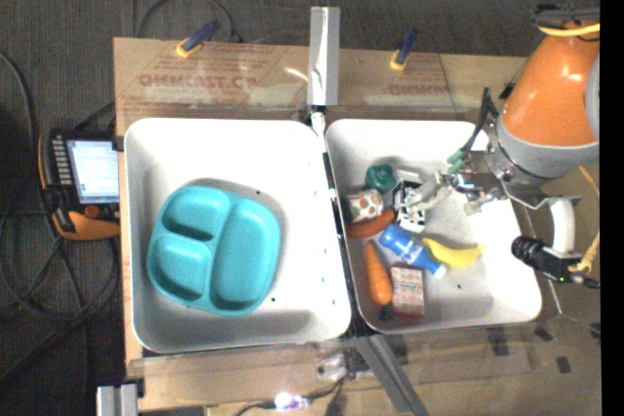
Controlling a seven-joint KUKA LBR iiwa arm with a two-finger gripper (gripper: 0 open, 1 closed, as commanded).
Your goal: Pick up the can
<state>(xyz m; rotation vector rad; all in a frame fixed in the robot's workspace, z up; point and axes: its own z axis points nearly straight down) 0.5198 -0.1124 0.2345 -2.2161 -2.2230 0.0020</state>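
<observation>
The can (366,206) is small, with a red, white and green label, and stands near the left wall of the right bin (507,302). My gripper (413,202) hovers just right of it, above the middle of that bin, on the grey arm with the orange band (551,97) that reaches in from the right. Nothing shows held in the gripper. A green object (380,177) lies just behind the can, and a reddish piece (365,228) lies against its front.
The right bin also holds a blue bottle (409,248), a banana (454,254), a carrot (378,274) and a red box (407,291), packed close together. The left bin (146,151) holds a teal divided plate (214,248). A handheld device (83,180) sits off the bench's left.
</observation>
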